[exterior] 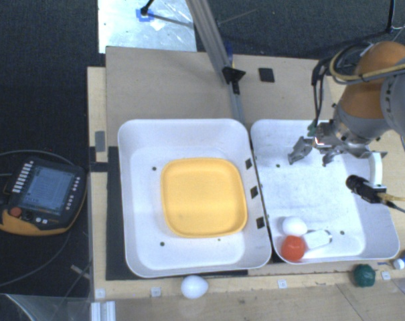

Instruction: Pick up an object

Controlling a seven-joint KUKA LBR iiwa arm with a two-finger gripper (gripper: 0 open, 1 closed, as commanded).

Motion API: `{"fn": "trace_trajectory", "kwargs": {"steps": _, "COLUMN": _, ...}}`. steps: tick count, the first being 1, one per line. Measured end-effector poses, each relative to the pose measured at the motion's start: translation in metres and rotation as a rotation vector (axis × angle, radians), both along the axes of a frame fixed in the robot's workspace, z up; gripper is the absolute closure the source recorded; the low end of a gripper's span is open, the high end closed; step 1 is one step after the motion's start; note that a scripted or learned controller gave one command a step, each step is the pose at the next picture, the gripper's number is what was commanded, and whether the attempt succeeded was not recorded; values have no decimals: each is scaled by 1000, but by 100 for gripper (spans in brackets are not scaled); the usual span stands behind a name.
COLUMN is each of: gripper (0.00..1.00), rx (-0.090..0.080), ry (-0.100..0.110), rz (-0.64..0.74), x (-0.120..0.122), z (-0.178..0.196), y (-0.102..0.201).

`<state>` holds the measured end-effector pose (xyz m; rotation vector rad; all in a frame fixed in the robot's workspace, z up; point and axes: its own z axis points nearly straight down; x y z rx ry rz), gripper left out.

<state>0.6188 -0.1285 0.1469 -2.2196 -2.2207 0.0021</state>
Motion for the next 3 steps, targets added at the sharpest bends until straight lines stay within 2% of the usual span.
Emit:
{"fn": "trace_trajectory", "kwargs": {"steps": 1, "gripper": 0, "rx": 0, "ry": 1, "rz": 0, "x": -1, "z": -52, "y": 0}}
{"fn": "trace_trajectory", "kwargs": {"steps": 2, "gripper": 100, "rx": -1, "ry": -5, "rz": 0, "x": 1, "z": -39, "y": 0}}
{"fn": "trace_trajectory", "kwargs": {"steps": 3, "gripper": 100, "rx": -1, "ry": -8, "rz": 0, "x": 6, "z": 24, "y": -1}}
